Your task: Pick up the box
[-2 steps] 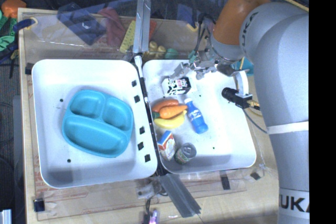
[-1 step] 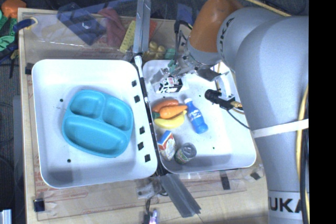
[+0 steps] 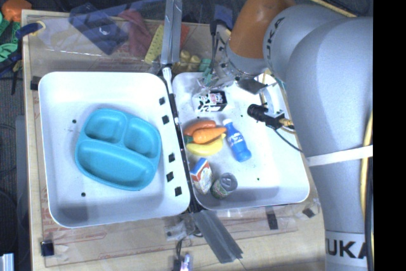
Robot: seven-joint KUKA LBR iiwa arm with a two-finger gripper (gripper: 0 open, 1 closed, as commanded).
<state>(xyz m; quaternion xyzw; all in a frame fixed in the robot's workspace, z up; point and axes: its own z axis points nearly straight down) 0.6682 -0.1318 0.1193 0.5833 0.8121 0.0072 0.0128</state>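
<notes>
**Box at the near rim, gripper at the far end**

Nearest the camera, the box lies in the right bin just beside a can, its long axis running roughly twelve to six. The gripper hovers at twelve o'clock from it, over a black-and-white carton; whether it is apart or together, I cannot tell.
</notes>
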